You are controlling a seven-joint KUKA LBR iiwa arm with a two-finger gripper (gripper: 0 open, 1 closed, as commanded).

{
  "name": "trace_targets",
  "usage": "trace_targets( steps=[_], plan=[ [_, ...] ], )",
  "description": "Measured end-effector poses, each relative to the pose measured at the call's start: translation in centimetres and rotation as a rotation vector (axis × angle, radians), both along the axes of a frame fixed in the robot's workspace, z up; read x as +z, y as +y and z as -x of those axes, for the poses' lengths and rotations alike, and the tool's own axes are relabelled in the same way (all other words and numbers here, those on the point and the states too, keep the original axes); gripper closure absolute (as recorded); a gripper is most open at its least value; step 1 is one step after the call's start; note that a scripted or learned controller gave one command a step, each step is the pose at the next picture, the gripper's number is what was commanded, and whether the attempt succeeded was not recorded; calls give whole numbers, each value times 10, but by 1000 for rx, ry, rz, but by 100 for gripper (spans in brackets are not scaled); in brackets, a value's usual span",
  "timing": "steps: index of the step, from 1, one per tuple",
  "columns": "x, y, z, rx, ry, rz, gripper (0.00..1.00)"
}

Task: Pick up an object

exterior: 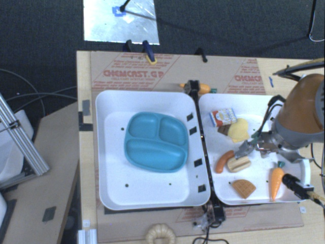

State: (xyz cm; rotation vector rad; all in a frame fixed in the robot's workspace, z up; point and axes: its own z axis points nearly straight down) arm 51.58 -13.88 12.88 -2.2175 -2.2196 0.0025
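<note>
The grey two-finger gripper [246,151] hovers low over a tan hot-dog bun [238,163] lying in the right white bin [256,101], finger state unclear, nothing yet lifted.

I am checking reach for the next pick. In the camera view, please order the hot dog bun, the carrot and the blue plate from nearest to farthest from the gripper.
1. Hot dog bun: in the right bin, right at the gripper, just below its tip.
2. Carrot: same bin, lower right of the gripper.
3. Blue plate: in the left bin, far to the gripper's left.
</note>
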Motion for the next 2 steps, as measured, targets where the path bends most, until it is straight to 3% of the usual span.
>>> trace_targets(
  steps=[1,2],
  plan=[
    [-46,1,-1,0,-3,1,0],
    [-34,0,-1,0,-7,2,100]
  ],
)
